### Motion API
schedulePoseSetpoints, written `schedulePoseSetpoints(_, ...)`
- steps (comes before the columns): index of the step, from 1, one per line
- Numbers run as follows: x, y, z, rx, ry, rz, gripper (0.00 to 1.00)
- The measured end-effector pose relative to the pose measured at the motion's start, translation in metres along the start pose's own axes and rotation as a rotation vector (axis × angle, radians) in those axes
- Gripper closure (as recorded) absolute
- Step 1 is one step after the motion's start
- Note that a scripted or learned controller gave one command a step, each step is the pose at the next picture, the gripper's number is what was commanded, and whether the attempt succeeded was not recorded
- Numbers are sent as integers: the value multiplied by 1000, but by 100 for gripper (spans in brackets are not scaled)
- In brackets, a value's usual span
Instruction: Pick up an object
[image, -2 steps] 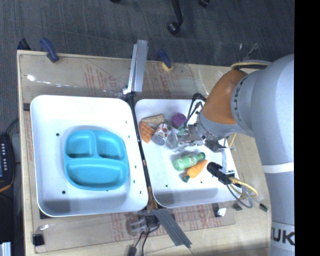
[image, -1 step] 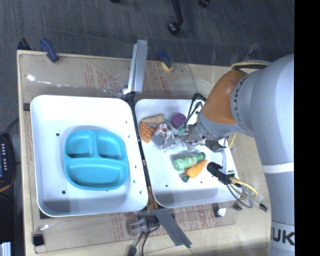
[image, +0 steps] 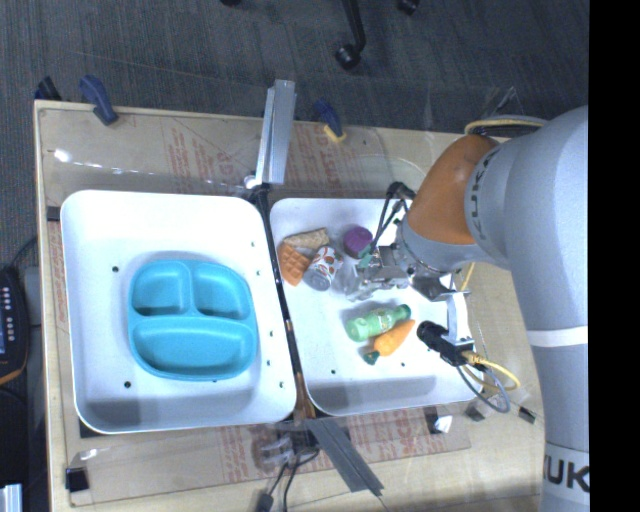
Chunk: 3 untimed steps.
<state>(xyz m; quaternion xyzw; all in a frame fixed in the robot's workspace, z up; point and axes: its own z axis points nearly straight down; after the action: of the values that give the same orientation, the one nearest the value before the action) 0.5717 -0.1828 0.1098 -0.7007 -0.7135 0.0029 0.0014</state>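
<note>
The right bin (image: 330, 395) holds several small toy foods. A green bottle (image: 375, 323) lies in its middle with an orange carrot (image: 392, 340) just below it. A purple item (image: 357, 239), a small can (image: 321, 270), a tan bread piece (image: 305, 241) and an orange waffle-like piece (image: 293, 265) sit toward the bin's upper left. My gripper (image: 370, 272) hangs low over the bin, just right of the can and above the green bottle. I see nothing held between its fingers.
The left bin (image: 90, 230) holds a blue divided tray (image: 192, 319). A metal divider bar (image: 274, 130) stands between the bins at the back. Blue clamps (image: 98, 98) grip the bench's far edge. Cables (image: 490, 380) trail at the right bin's lower right.
</note>
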Motion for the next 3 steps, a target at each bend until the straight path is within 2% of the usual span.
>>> schedulePoseSetpoints(1,0,0,0,0,0,0,0)
schedulePoseSetpoints(2,-26,-52,19,-4,2,10,0)
schedulePoseSetpoints(3,-26,-51,9,-4,1,3,100)
